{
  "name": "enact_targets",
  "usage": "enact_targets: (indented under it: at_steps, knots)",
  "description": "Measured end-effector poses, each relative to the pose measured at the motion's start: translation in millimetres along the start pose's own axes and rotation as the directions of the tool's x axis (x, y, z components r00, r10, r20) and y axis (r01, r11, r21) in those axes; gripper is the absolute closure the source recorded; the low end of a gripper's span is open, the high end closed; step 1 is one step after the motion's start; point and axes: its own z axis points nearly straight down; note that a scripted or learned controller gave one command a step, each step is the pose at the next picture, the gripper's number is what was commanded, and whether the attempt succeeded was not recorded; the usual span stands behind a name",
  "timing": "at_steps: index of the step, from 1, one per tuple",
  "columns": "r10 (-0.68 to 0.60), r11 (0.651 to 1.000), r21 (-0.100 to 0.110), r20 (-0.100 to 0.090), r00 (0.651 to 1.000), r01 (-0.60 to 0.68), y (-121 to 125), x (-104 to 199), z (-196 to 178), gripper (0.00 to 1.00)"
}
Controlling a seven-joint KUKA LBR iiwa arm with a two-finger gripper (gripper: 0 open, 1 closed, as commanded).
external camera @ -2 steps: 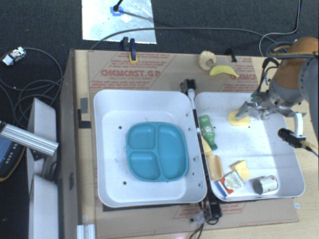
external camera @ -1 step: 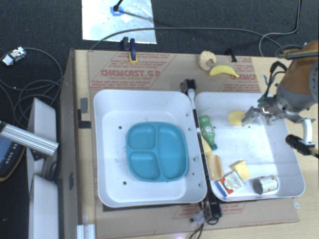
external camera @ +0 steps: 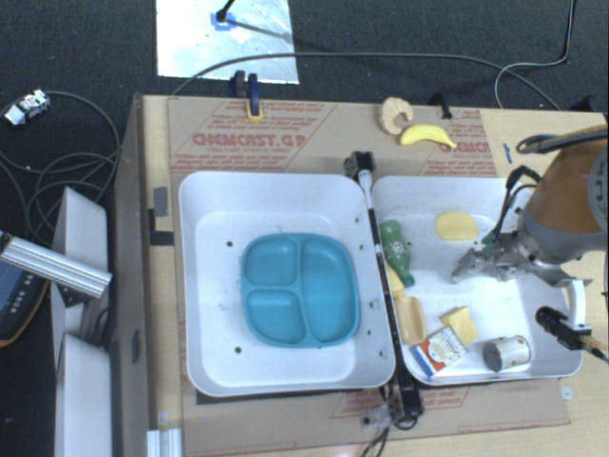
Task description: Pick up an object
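My gripper (external camera: 473,264) hangs low over the middle of the right bin (external camera: 533,374), pointing left, with the grey arm and its orange band (external camera: 569,184) behind it at the right edge. Nothing shows held in it. A flat yellow lemon-like piece (external camera: 456,225) lies just up and left of it. A green bottle (external camera: 396,251) lies along the bin's left wall. Nearer the front lie a tan block (external camera: 410,319), a yellow wedge (external camera: 461,325), a red, white and blue carton (external camera: 440,349) and a silver can (external camera: 506,353).
The left bin (external camera: 205,217) holds a blue divided plate (external camera: 300,288). A banana (external camera: 425,136) and a tan ring-shaped piece (external camera: 394,114) lie on the cardboard behind the right bin. A black part of the arm (external camera: 561,324) sticks out over the bin's right rim.
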Motion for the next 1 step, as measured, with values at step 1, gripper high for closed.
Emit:
enact_targets:
  at_steps: [1]
  knots:
    - [-0.004, 1.000, -0.005, 0.002, 1.000, 0.004, 112.2, -18.7, -41.8, 0.00]
